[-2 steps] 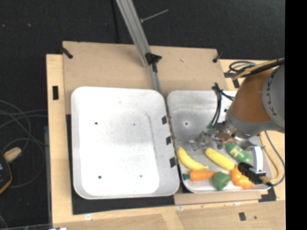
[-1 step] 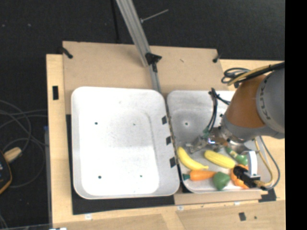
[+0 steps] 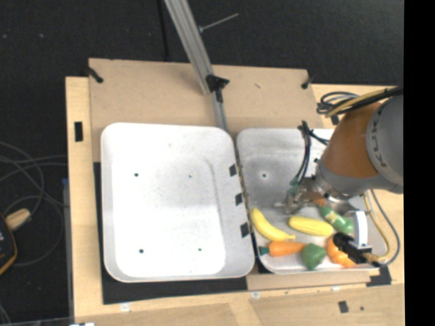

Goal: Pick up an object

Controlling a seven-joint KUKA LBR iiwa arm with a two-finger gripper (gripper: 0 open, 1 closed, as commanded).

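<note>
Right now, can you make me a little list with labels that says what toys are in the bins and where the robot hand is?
left bin: white, bare floor with a few dark dots
right bin: holds the toy food, all at its near end
bananas: two yellow ones, one nearer the divider, one beside it
carrot: orange, lying by the front wall
green piece: next to the carrot
gripper: low over the right bin, just behind the bananas
holding anything: cannot tell

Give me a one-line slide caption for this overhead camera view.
KUKA arm's gripper hovers over the right bin above toy bananas and a carrot; left bin alongside.
</note>
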